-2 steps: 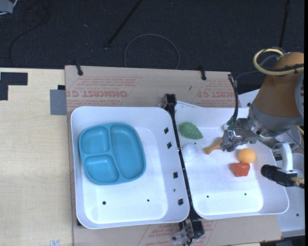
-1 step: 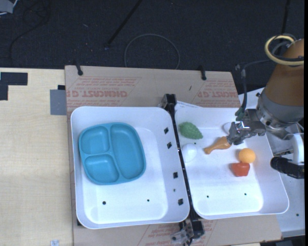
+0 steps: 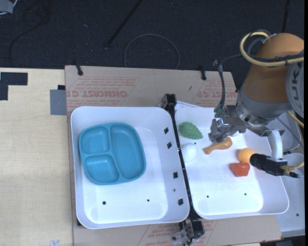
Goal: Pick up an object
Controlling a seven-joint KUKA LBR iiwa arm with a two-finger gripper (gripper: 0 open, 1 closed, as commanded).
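The gripper (image 3: 219, 134) hangs over the upper middle of the right bin (image 3: 220, 204), its dark metal fingertips pointing down toward the bin floor. Whether they are spread or closed cannot be told from this angle, since the gripper body blurs into one dark mass. Just below and touching the tip region in the view lies a small tan, chicken-drumstick-shaped toy (image 3: 218, 146), stretched out roughly level with its fatter end to the right; nothing shows it lifted or pinched.

To the left of the gripper, near the bin's inner wall, sits a green leafy toy (image 3: 190, 130). Below that, a pale white rounded object (image 3: 189, 151) rests against the white floor and is hard to make out. To the right of the drumstick are an orange ball-like toy (image 3: 245, 154) and, just beside and below it, a red block-like toy (image 3: 240, 169). A black cylindrical part (image 3: 264, 163) with cabling juts in near those 2 from the right.

Above the gripper rises the arm (image 3: 269, 81), grey with its orange band.

The left bin (image 3: 92, 209) holds a blue plate with 3 compartments (image 3: 112, 152), lying flat. The 2 bins meet at a black divider (image 3: 175, 152), and both rest on a cardboard sheet (image 3: 123, 88) over the bench.
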